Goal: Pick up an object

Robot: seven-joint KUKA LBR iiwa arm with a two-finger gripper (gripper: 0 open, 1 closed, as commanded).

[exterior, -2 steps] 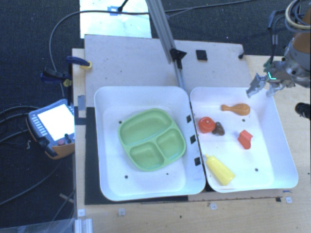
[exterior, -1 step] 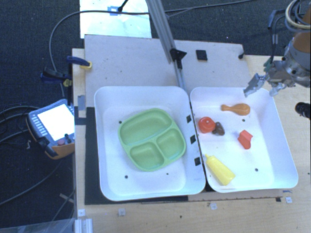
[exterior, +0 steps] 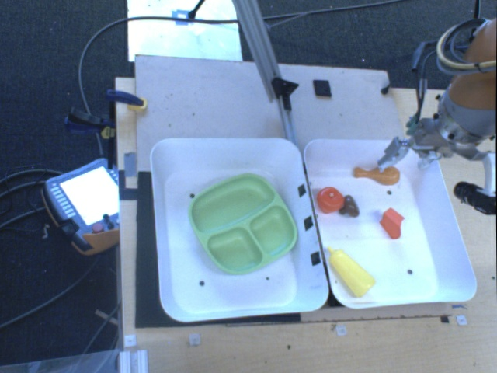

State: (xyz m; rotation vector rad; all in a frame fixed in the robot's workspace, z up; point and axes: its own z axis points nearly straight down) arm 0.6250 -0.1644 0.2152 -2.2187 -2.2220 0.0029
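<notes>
Over the right bin's (exterior: pixel 446 208) far edge, at about one o'clock in the view, the hand (exterior: pixel 390 155) hangs low, its tips pointing toward eight o'clock; whether its fingers are spread or closed cannot be told. Just beside it, at its five o'clock, lies a tan drumstick-shaped toy (exterior: pixel 378 175), near enough that touching or apart cannot be judged. Farther out at seven o'clock sit an orange-red round toy (exterior: pixel 330 200) and a small brown piece (exterior: pixel 350 206) touching it; a red block (exterior: pixel 392 223) lies at six o'clock, and a yellow bottle-shaped toy (exterior: pixel 351 271) lies near the bin's near edge. No writing on any of them is readable. The arm (exterior: pixel 466 92) reaches in from three o'clock, bent downward at the wrist. Left bin (exterior: pixel 175 208) holds a green divided plate (exterior: pixel 243 222).
</notes>
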